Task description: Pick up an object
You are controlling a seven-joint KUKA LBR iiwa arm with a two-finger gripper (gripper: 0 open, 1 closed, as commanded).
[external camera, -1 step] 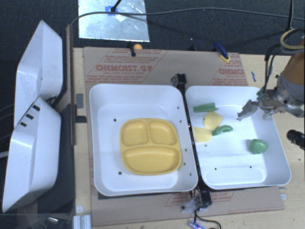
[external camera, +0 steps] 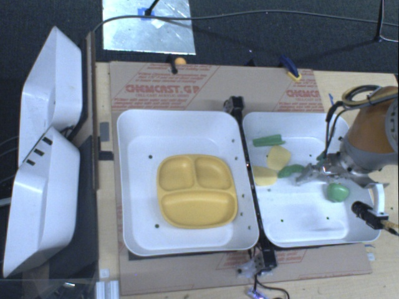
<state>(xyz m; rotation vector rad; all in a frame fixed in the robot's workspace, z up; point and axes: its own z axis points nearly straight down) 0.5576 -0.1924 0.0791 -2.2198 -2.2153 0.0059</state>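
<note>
Bench front edge: tan cardboard sheet [external camera: 206,80] with red print, lying flat beneath both bins, small clips and wires at its near border.
Left bin: shallow white plastic bin [external camera: 134,229] with rounded corners and smooth glossy walls.
Left bin contents: yellow three-compartment plastic plate [external camera: 197,190], rounded rectangle, matte, lying flat near the middle of the floor.
Right bin: second shallow white plastic bin [external camera: 299,232], touching the first along a black centre clamp.
Right bin, near right: round green ball [external camera: 337,192], smooth, resting on the floor by the right wall.
Gripper: metal two-finger gripper [external camera: 307,174], low over the right bin floor, just left of the ball and apart from it; fingers too blurred to tell whether spread or closed, nothing seen between them.
Right bin, centre: two pale yellow soft-edged blocks [external camera: 272,166], touching; small dark green piece [external camera: 288,170] just beside them, close to the gripper tip.
Right bin, far: flat green oblong strip [external camera: 269,141], tilted slightly.
Arm: grey arm with orange band [external camera: 368,129], entering from the right.
Beyond the bench: square shiny metal sheet [external camera: 148,16] on dark carpet.
</note>
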